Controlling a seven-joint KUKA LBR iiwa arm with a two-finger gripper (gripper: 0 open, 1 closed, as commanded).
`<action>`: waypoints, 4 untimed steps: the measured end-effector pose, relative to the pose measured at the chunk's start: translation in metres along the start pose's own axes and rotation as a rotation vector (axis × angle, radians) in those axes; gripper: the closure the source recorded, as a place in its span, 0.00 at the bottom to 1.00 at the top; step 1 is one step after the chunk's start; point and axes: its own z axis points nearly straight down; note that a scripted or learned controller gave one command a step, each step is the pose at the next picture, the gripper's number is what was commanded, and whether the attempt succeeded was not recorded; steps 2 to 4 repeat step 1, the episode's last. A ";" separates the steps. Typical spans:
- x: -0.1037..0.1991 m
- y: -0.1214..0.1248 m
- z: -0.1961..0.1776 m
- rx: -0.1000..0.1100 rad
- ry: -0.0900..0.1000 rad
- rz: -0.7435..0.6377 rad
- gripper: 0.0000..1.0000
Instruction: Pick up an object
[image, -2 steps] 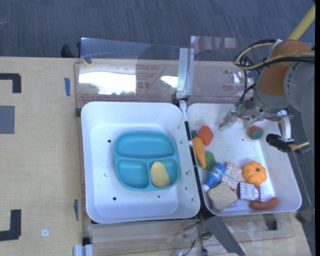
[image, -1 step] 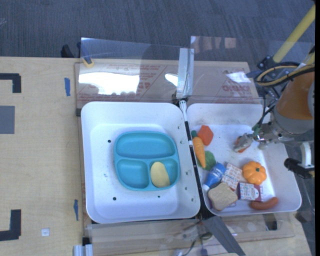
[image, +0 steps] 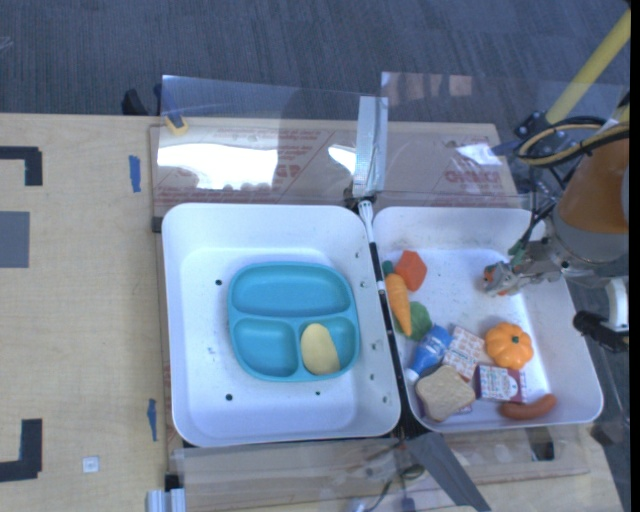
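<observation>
- Two white bins sit side by side on the desk (image: 70, 300).
- Right bin (image: 580, 350) holds a toy pumpkin (image: 509, 345).
- Claw (image: 497, 279) hovers near the pumpkin; whether it grips anything, I cannot tell.
- Left bin's blue tray (image: 290, 318) holds a yellow lemon (image: 319, 349).

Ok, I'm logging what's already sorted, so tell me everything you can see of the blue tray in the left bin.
The blue tray is a rounded, light blue divided plate that looks like smooth plastic. It has three compartments: a wide one across the far side and two smaller ones on the near side. It lies flat, roughly in the middle of the left bin, resting on the bin's floor. A yellow, egg-shaped item sits in its near right compartment; nothing shows in the other two.
</observation>
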 end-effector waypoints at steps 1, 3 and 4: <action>0.125 0.044 -0.091 -0.002 0.005 -0.066 1.00; 0.125 0.044 -0.091 -0.002 0.005 -0.066 1.00; 0.125 0.044 -0.091 -0.002 0.005 -0.066 1.00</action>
